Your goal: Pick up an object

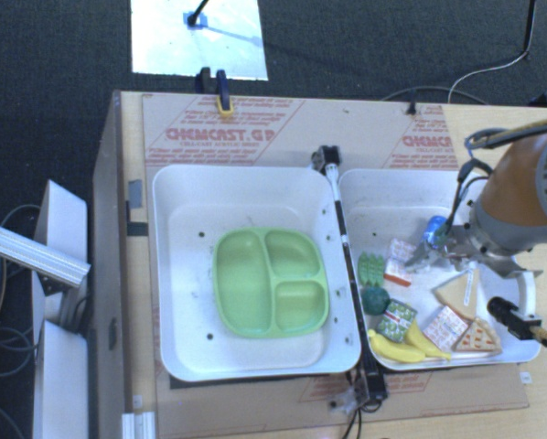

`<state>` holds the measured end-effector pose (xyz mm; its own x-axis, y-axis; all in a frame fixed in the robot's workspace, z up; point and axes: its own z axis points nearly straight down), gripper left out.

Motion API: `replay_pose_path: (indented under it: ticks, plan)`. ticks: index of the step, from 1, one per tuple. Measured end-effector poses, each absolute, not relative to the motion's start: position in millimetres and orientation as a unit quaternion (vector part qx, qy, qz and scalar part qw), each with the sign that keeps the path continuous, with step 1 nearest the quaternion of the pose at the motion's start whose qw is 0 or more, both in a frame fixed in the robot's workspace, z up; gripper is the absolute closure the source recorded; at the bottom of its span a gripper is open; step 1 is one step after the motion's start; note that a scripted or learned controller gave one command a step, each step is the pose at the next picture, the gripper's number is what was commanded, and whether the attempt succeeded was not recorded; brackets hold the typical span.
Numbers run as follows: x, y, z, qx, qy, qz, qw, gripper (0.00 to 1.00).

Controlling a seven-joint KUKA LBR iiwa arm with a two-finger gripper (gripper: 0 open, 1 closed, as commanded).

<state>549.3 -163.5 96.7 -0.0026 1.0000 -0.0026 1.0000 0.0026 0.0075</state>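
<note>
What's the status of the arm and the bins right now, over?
End effector low over right bin, finger state unclear. Toys crowd that bin: banana, blue item. Green tray sits alone in left bin.

Two white bins (177,245), one green plate (272,282), one banana (397,348).

Green tray (272,282) in left bin (177,245)

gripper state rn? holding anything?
Gripper: cannot be told. It sits low over the right bin, among the toy items near a blue object; nothing is visibly held.
</note>
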Motion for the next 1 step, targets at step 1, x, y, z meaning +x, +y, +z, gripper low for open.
replay_pose_path:
  ticks: [1]
  plan:
    - [613.7,-207.0,91.4,0.706,0.709,0.0045,0.007,0.00]
